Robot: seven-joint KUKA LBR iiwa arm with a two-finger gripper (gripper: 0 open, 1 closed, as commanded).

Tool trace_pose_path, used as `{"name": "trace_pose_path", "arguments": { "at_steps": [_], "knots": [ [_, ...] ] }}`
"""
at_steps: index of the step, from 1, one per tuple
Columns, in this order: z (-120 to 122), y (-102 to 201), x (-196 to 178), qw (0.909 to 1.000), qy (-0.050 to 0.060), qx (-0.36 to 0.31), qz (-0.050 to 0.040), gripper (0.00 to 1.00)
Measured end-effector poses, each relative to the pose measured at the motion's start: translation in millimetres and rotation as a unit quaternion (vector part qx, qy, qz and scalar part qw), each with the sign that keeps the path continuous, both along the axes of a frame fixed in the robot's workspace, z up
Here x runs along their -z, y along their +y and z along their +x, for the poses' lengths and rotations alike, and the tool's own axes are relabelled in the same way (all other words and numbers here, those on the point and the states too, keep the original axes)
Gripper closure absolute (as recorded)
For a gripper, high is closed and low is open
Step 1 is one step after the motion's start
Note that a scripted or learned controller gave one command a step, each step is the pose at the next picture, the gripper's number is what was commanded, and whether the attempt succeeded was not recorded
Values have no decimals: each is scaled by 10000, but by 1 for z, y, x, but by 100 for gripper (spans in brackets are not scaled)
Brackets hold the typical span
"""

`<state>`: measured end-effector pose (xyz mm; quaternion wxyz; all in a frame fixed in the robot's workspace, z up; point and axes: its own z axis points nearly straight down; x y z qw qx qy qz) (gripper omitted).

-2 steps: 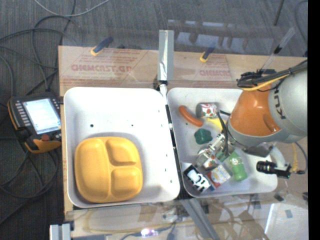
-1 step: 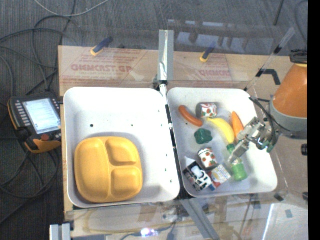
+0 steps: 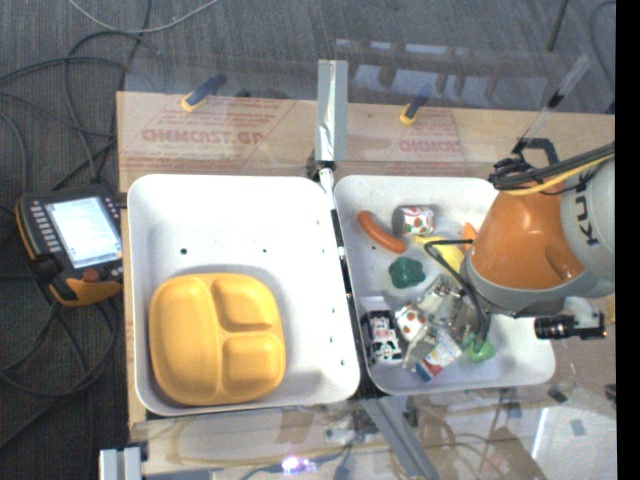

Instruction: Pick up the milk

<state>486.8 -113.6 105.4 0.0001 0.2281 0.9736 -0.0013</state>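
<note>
A cardboard-topped bench [image 3: 250, 133] on grey carpet bears two white bins, the left bin [image 3: 230, 203] holding a yellow tray [image 3: 217, 338]. In the right bin's [image 3: 520, 368] near clutter, what looks like the milk [image 3: 432, 353] lies tilted just below the gripper [image 3: 452, 313]. Whether the gripper grasps anything cannot be told, so the pick looks undone; farther back lie a sausage [image 3: 381, 231] and a can [image 3: 414, 219].

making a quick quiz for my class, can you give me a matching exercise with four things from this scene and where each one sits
Things:
1. yellow tray
2. hot dog
3. handheld controller
4. green toy

Places:
A. on the floor, left of the bench
B. left bin
C. right bin, near its back left corner
D. right bin, near its middle, just in front of the hot dog

Pairs: 1-B, 2-C, 3-A, 4-D
</note>
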Motion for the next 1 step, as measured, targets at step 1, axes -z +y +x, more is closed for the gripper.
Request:
{"name": "trace_pose_path", "arguments": {
  "at_steps": [1],
  "knots": [
    [0,12,14,9994,-58,-347,-40,0]
  ]
}}
